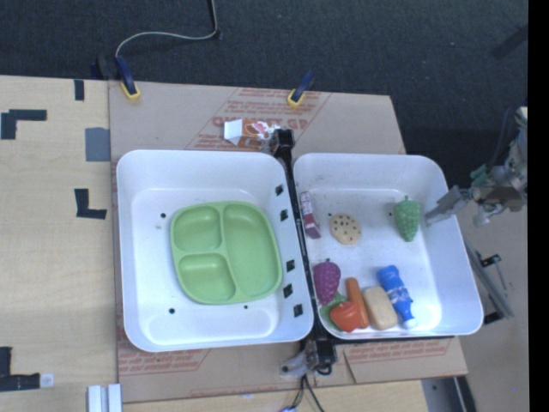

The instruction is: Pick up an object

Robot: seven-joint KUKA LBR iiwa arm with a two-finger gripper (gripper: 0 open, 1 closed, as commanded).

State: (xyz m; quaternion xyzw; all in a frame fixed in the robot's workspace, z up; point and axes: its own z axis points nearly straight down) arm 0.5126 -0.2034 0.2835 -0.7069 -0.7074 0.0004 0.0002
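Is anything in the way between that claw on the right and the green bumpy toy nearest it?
Nothing visible blocks it. The claw sits just outside the right bin's wall, and the green toy lies just inside, with bare bin floor around it. The cookie lies farther left, out of the path.

A robot lab test bench: two white bins point(137, 230) clamped to a cardboard sheet point(352, 123), tape marks point(86, 204) on the wooden table point(43, 256), a cable point(171, 34) across dark carpet.

One fixed camera looks down slantwise on both white bins point(137, 316).
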